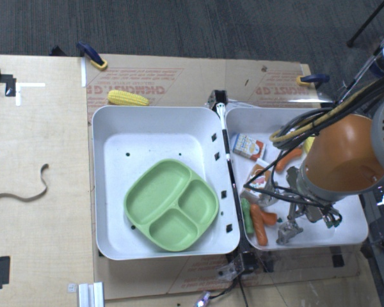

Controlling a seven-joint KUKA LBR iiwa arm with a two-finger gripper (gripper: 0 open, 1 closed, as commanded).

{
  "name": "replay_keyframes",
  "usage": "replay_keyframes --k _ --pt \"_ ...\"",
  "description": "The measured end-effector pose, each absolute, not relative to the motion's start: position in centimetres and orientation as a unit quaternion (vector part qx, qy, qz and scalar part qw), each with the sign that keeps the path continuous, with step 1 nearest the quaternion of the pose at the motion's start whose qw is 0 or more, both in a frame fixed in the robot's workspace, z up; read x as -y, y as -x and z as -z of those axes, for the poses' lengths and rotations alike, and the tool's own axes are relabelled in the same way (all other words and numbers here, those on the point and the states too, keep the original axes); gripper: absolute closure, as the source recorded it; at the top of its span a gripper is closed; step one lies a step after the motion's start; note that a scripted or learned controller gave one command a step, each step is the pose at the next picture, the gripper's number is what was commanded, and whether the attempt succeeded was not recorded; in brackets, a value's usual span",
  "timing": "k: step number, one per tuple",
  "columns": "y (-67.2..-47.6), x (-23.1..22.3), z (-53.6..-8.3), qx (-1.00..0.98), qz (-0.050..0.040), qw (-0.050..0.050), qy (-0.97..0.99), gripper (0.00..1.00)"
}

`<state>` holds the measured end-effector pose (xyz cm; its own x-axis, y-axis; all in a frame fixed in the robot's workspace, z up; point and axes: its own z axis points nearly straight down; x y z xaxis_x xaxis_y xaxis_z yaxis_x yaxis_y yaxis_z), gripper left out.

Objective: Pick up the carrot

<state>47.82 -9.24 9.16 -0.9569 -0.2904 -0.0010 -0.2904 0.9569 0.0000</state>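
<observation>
Carrot (261, 226): orange, tapered, lying on the floor of the right bin (352, 235) near its front-left corner, long axis running roughly front to back. Just beside it on the left, a slim green vegetable (246, 212), parallel to the bin wall. A second short orange-red piece (269, 218) lies touching or nearly touching the carrot on its right side.

Gripper (289, 230): metal, lowered into the right bin, to the right of the carrot and near it; nothing is seen between it and the carrot to show contact. Whether the tool stands wide or narrow cannot be told from this angle. Above it, the orange band (342, 155) of the arm and a bundle of black and yellow cables (320, 117) cover much of the bin.

Other contents of the right bin: small blue-and-white carton (247, 145) near the back-left; a further orange item (288, 160) partly hidden under the arm.

Left bin (115, 133): holds a green divided plate (172, 204) with three compartments, set toward the front right.

Bench outside the bins: yellow corn cob (128, 98) on the cardboard behind the left bin; blue clamps (91, 54) at the cardboard's back corners; a thin curved cord (25, 190) on the wooden surface far left.
</observation>
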Motion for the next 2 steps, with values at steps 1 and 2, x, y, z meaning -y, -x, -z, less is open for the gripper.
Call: replay_keyframes --k 1,2 --pt "-48.0 9.3 -10.1 -0.989 0.0011 0.002 0.147 1.00" --pt "-50.4 11.3 -9.2 -0.961 0.0003 0.003 0.277 1.00"
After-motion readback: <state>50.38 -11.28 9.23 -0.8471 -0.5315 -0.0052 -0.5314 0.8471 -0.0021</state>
